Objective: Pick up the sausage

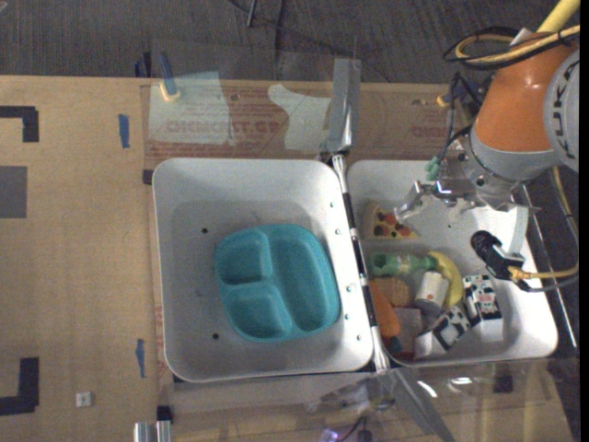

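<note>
An orange-red oblong piece, which I take for the sausage (385,319), lies along the left wall of the right bin (534,339), near its front corner, among other toy food. My gripper (416,199) hangs over the far part of that bin, just above a flat pizza-like slice (390,224). It stands well behind the sausage and holds nothing that I can see. The arm with its orange band (523,99) comes in from the upper right.
Around the sausage lie a green piece (396,264), a yellow banana (452,276), a small white can (430,289), a brown cookie (396,291) and two cow-patterned cartons (482,299) (450,326). The left bin (184,201) holds a teal divided plate (274,282).
</note>
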`<move>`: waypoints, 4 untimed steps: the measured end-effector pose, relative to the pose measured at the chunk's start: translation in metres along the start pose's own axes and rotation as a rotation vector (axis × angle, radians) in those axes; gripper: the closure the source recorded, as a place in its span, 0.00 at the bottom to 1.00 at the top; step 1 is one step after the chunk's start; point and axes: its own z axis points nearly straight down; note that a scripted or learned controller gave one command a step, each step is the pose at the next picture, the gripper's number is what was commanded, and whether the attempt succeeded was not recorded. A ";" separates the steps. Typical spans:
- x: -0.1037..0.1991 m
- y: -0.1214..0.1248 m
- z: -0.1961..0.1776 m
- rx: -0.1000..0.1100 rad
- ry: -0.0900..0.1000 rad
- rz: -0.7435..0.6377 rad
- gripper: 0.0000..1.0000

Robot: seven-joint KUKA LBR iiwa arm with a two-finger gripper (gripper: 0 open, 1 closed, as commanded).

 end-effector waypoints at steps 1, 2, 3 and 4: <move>-0.015 0.021 0.095 -0.013 -0.002 0.016 0.00; -0.067 0.059 0.099 -0.014 -0.003 0.032 0.00; -0.046 0.078 0.100 -0.009 -0.003 0.328 0.00; -0.038 -0.001 0.100 -0.013 0.003 0.388 0.00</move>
